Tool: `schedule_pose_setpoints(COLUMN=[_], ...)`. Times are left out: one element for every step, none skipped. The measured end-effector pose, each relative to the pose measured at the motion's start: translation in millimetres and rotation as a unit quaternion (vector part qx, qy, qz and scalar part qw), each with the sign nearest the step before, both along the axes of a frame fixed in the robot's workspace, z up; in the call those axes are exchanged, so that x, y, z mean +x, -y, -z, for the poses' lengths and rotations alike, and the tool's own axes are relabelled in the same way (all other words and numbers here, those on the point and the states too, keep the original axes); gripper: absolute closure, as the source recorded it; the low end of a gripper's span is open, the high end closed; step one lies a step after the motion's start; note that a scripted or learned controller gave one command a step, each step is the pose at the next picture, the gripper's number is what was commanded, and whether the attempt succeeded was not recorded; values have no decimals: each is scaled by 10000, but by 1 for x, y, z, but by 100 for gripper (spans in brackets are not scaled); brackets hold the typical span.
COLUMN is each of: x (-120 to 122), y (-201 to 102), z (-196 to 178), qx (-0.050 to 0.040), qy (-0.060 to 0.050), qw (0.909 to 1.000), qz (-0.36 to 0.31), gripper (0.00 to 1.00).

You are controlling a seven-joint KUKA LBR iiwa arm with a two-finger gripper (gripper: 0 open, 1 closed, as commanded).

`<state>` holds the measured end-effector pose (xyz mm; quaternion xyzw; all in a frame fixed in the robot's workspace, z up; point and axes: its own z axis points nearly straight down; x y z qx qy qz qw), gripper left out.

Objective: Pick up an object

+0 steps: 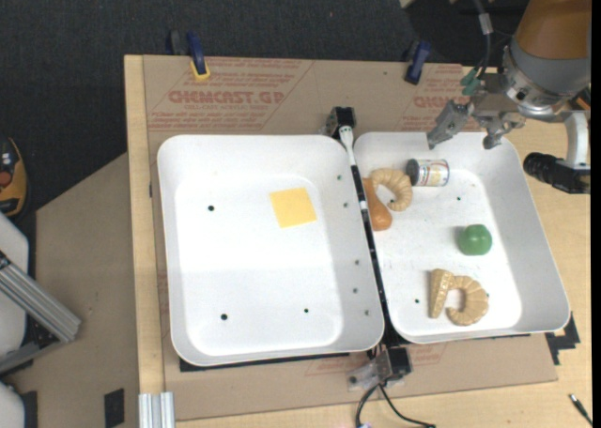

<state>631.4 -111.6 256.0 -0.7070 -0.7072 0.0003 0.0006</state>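
The gripper [467, 128] is seen over the far edge of the right bin [526, 229], its fingers spread apart with nothing between them. Just below it a small jar [429, 173] is lying on its side, beside a croissant [392, 186] and an orange piece [378, 211]. A green ball [475, 239] and a second croissant [457, 296] are placed nearer. A yellow square [293, 207] is found in the left bin [188, 257].

Brown board [282, 88] under two white bins [188, 229], blue clamps [195, 49], dark carpet [94, 4]
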Motion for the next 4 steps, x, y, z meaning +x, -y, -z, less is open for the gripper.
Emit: schedule_pose_setpoints(x=[-5,-114,-107,-46], y=[43,58,57,-35], z=[123,174,160,65], qx=[2,16,-6,8], qy=[-48,-63,17,81], qw=[10000,10000,10000,9999], qz=[21,34,10,-61], gripper=[0,0,100,100])
